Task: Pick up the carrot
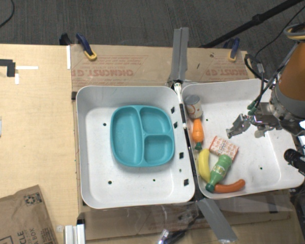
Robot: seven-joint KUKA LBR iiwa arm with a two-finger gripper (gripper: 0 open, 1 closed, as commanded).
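Claw (pixel 237 127) hovers in right bin (pixel 274 182); carrot (pixel 197 130) lies apart.

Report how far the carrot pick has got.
Done: nothing yet. The carrot lies in the right bin, against its left wall between the can and the banana. In hand: the end effector hangs over the bin's middle, to the right of the carrot and apart from it, with nothing seen in its grip. Left: move to the carrot, grasp it, lift it.
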